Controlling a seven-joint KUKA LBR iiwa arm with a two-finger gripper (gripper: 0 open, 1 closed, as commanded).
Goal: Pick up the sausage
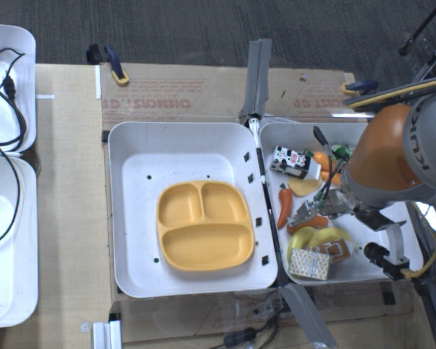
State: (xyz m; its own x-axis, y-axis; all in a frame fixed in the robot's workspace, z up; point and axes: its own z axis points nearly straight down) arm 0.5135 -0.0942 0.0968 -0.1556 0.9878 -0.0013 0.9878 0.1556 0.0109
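Yellow divided plate [205, 225] lies alone in the left bin [131, 195], well apart from the work; use it as the landmark. Right of the plate, past the wall between the bins, the right bin [363, 271] is crowded. Nearest that wall lies a slim orange-red piece [284, 206], probably the sausage, though it could be a carrot; lying lengthwise, apart from the arm. Above it a black-and-white packet [291, 161]; right of it a tan wedge [303, 187]; below, a banana [316, 237] and a small printed box [309, 264]. Further right the arm's gripper [312, 211] sits low among these, near the banana; the jaws are too cluttered and small to read, so cannot tell their opening or whether anything is in them. Risks, as I judge: the neighbours are so close that the jaws close on the banana or wedge instead; the sausage, round and near the wall, rolls away or gets pinned against it; mistaken identity between orange items.
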